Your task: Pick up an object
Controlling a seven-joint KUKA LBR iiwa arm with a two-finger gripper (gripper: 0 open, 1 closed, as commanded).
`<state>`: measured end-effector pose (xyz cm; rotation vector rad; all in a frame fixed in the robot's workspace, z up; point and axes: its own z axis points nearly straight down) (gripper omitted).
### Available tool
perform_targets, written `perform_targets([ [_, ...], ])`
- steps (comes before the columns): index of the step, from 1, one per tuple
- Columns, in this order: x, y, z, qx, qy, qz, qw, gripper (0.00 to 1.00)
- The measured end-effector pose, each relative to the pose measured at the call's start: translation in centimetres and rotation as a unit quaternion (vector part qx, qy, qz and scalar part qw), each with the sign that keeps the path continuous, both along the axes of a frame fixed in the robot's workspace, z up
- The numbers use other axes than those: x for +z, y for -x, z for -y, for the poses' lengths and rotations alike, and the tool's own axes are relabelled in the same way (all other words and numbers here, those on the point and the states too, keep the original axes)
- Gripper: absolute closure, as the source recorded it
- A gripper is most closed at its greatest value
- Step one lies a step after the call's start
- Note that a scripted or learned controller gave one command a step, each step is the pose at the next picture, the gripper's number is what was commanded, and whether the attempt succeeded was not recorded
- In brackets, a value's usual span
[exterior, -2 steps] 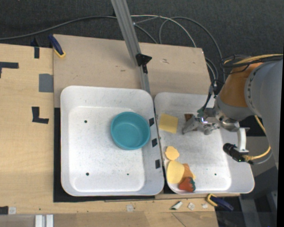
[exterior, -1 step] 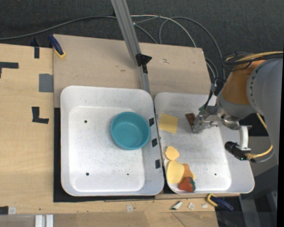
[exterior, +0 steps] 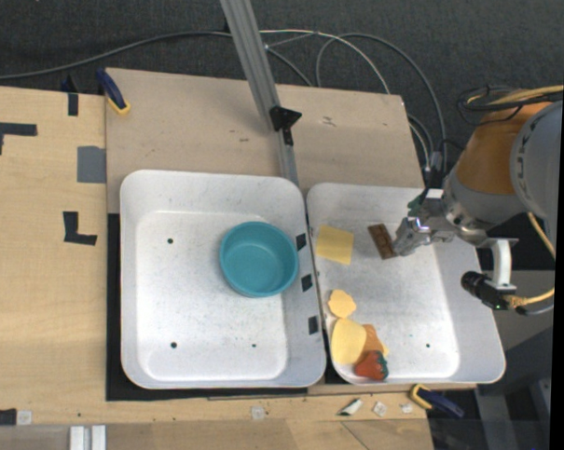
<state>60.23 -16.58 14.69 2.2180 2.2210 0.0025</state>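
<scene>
camera view looks down on two white bins, and the gripper (exterior: 410, 236) sits low in the upper middle of the right bin (exterior: 444, 362), right at the edge of a small brown block (exterior: 381, 241); from where i stand i cannot tell whether it is spread or pressed together, and nothing shows pinched in it. that brown piece looks like the likeliest target, lying flat and slanted, just right of a pale yellow square (exterior: 334, 244). to get it cleanly i'd want the gripper centred over the block's short width rather than nudging its end, since a thin flat thing like that will probably skate across the bin floor if pushed from one side. lower down near the bin's left wall is a cluster of yellow pieces (exterior: 345, 329) with a red strawberry-like toy (exterior: 372, 366), well apart from the arm. the left bin (exterior: 150, 354) holds a teal bowl (exterior: 257, 257) near its right side.
</scene>
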Motion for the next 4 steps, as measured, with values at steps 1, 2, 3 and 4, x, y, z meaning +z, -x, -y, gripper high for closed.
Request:
perform_targets([
  [1, 4.5, 0.0, 0.7, 0.000, 0.0003, 0.000, 1.0000, 1.00],
  [2, 6.8, -0.1, 0.7, 0.000, -0.0002, -0.001, 1.0000, 1.00],
  [3, 6.1, -0.9, -4.2, 0.002, -0.0012, -0.002, 1.0000, 1.00],
  [4, 6.2, -2.6, -9.7, 0.003, -0.0014, -0.002, 1.0000, 1.00],
])
